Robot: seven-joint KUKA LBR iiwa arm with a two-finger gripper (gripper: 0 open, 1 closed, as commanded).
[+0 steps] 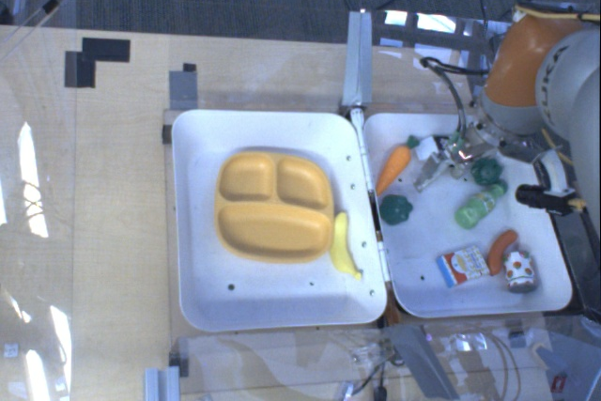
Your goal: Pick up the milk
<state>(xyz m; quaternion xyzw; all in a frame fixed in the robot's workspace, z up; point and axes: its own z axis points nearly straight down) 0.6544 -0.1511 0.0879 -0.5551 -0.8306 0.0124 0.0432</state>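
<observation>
Two shallow white plastic bins are seen side by side on a pale wooden bench (94, 202). The left bin (197, 296) is occupied by a yellow three-compartment tray (274, 206), with a yellow banana (343, 246) laid just beside the tray's right edge, near the bin's right wall.

In the right bin (413, 291), the small red, white and blue milk carton (464, 266) is found lying flat in the lower part, near the front wall. Just right of it, an orange-red sausage-shaped toy (502, 249) is placed, touching or nearly touching a white cup with red spots (518, 269). A green plastic bottle (479, 206) is lying tilted above the carton. An orange carrot with a green top (395, 164) is tilted near the bin's left wall, and a dark green broccoli piece (395, 208) is set below it. Another dark green leafy item (487, 170) is seen by the bottle's upper end.

The grey arm with orange band (526, 61) is reached in from the right, and the metal two-finger gripper (441, 162) is positioned low in the upper part of the right bin, between the carrot and the leafy item, well apart from the milk carton. How far it is open cannot be told; nothing is seen held in it.
</observation>
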